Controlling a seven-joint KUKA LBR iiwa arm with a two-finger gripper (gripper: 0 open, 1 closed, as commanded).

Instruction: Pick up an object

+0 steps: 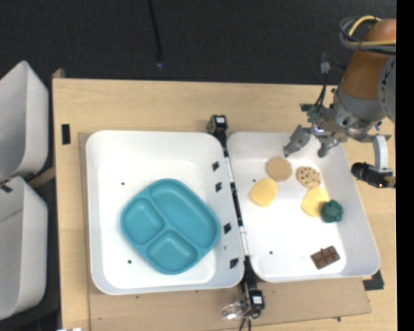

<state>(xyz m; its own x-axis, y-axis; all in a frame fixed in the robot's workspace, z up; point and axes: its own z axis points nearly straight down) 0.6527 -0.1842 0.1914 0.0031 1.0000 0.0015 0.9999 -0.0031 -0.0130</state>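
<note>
On your far left sits the left bin [96, 185], holding one blue divided plate [169, 225] tilted across its middle; bare white floor rings the plate on all sides, widest along the top edge. The clips of the centre seam [229, 185] mark where the two bins meet.

Right bin [359, 254]: the objects cluster in its upper right half. Left to right you have a yellow lump [263, 192], a tan round disc [279, 169] just above it and touching or nearly so, a chocolate-chip cookie [308, 177], a second yellow piece [314, 201] below the cookie, and a dark green lump [332, 211] pressed against that piece. A brown chocolate square [325, 257] lies alone near the lower right wall. The lower left floor of this bin is open.

The gripper [310, 141] hangs over the bin's upper edge, fingers spread wide, nothing between them. The tan disc lies just below and left of it; the cookie lies directly below, apart from the fingertips.
</note>
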